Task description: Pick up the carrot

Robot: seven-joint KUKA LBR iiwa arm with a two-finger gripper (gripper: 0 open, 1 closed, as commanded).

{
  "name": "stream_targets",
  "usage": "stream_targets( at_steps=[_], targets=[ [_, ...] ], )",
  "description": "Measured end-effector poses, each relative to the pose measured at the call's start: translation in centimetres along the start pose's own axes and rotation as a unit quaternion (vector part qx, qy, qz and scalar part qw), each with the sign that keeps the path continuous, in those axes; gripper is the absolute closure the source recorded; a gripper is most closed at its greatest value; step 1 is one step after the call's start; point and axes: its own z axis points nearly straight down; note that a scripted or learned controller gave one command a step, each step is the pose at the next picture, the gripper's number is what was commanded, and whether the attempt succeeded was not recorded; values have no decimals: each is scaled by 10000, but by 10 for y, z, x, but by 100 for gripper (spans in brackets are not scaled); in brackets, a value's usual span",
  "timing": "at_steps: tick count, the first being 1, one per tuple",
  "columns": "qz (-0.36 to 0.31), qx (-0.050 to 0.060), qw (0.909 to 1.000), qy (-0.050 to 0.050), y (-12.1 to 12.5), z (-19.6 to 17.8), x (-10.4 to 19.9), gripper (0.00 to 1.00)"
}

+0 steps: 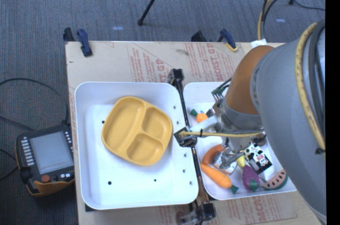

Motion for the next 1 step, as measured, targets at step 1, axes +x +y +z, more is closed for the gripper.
stream_targets(
  at_steps=[1],
  targets=[
    [-1303,-6,9915,-3,-22,1,-27,0]
  ],
)
